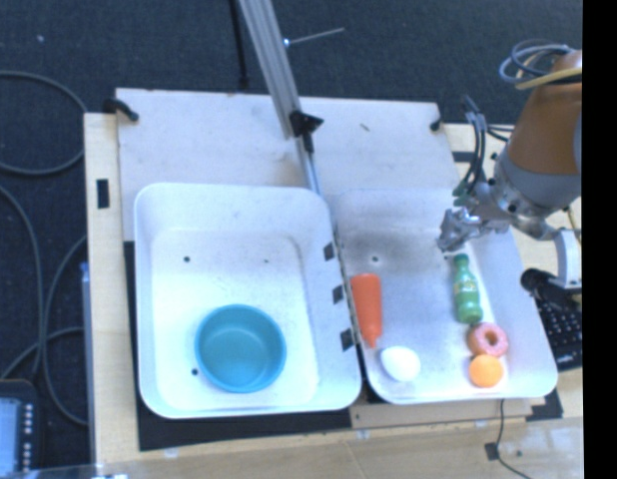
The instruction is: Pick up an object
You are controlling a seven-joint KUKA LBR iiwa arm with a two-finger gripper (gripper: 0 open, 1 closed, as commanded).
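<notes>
The right bin (pixel 408 218) holds a green bottle (pixel 465 289) lying along its right side, an orange carrot (pixel 366 305) by its left wall, a white egg (pixel 398 363) at the front, a pink donut (pixel 487 340) and an orange ball (pixel 486 370) in the front right corner. My gripper (pixel 456 232) hangs over the right bin just behind the bottle's cap end, reaching in from the right. Nothing shows between its fingers.
The left bin (pixel 169 218) contains a blue bowl (pixel 240 347) near its front. A metal pole (pixel 274 53) slants down from the top to the gap between the bins. Cables lie on the dark floor at the left.
</notes>
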